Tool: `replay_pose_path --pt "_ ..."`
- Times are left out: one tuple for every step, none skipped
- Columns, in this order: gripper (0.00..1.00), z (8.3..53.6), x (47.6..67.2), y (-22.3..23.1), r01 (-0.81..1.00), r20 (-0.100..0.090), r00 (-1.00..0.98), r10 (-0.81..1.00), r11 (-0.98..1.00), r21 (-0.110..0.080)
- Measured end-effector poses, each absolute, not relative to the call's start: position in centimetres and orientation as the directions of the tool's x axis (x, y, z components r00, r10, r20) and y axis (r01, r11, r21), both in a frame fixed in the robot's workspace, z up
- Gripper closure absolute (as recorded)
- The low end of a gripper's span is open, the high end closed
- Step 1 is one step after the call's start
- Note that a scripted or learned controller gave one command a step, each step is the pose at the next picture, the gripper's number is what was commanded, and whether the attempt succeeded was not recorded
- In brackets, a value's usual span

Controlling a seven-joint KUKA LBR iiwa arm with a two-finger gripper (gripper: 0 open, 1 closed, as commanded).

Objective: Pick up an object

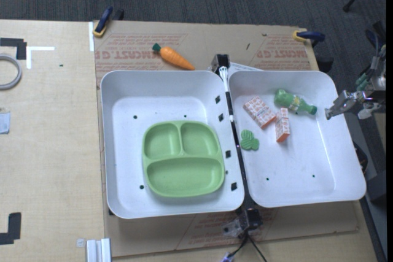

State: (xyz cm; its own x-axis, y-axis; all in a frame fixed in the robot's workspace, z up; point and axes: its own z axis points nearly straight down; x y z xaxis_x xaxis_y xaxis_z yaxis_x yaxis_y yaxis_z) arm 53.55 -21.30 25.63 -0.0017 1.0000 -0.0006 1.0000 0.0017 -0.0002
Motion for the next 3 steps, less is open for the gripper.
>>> replay_pose_path --pt "0.00 16.7 58.9 -18.3 1.000 0.000 0.015 1.000 -0.015 -0.001" --pt "0.00 9.6 63.6 -13.6 0.992 -0.002 -0.125 0.992 0.125 0.005" --pt "0.00 9.6 59.3 -13.1 0.931 -0.005 -0.365 0.931 0.365 0.008"
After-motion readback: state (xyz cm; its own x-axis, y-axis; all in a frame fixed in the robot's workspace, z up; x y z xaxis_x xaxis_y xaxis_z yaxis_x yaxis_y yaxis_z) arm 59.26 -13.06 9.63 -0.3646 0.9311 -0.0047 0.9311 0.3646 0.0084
